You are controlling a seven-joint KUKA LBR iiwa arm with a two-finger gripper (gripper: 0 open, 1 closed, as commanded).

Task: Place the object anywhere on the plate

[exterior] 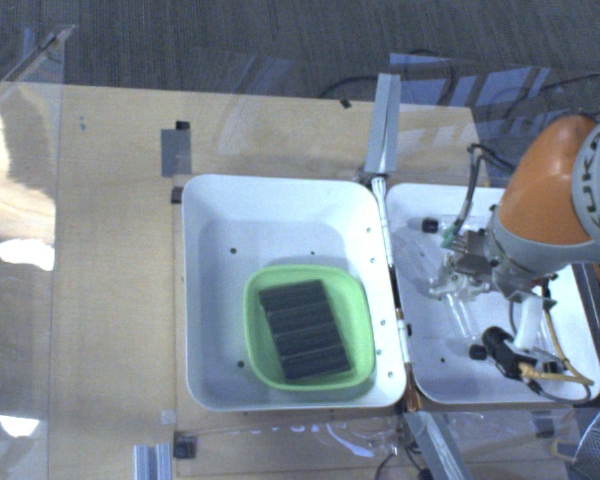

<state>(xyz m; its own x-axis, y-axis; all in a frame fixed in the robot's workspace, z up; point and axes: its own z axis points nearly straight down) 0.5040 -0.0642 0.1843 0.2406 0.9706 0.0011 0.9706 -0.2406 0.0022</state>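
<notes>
Overhead slanted view of a pale wooden bench (100,268) bearing two shallow white bins side by side. In the left bin (205,268), toward its near right corner, sits a lime-green plate (252,318) with rounded corners and a raised rim. A dark grey ribbed block (302,330) lies flat on the plate, well inside the rim and covering much of its floor. The block is a rectangle whose long axis runs from the far side of the bin to the near side, tilted so that its near end sits a little further right than its far end. Its ribs cross it the short way. The grey arm with its orange band (550,198) reaches in from the right over the right bin (420,363). The gripper (448,290) hangs low over that bin's floor, near its left wall. From this angle it cannot be told whether the gripper is spread or closed. The block lies well apart from the gripper, to its left, with the walls between the two bins separating them.
</notes>
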